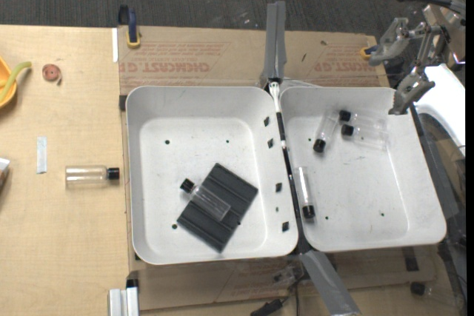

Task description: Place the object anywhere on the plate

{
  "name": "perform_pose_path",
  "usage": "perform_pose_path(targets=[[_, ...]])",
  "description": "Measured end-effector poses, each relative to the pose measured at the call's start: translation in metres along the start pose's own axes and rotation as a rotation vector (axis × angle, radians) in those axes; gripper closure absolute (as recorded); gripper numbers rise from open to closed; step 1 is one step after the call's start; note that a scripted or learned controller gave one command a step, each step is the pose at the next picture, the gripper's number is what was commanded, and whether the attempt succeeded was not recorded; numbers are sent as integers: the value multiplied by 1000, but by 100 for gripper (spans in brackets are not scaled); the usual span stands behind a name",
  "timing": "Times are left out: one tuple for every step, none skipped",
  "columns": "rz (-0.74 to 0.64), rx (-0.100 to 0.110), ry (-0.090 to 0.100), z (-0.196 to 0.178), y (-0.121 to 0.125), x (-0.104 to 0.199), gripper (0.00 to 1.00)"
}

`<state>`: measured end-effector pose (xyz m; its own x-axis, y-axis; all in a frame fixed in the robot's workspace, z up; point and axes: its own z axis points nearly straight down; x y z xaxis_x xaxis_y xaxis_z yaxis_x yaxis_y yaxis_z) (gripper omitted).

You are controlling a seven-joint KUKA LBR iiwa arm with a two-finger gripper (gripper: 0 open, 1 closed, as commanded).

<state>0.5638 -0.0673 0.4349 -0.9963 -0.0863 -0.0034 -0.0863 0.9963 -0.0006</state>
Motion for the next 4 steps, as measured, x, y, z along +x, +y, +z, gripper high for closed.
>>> perform_pose_path(targets=[[-221,0,-1,-7,-48,-21,0],[-324,0,0,-8,-135,57,0],[-582,-1,-2,-7,-150,-5,0],[-914,-2,-3,-6,-162,-83,0]])
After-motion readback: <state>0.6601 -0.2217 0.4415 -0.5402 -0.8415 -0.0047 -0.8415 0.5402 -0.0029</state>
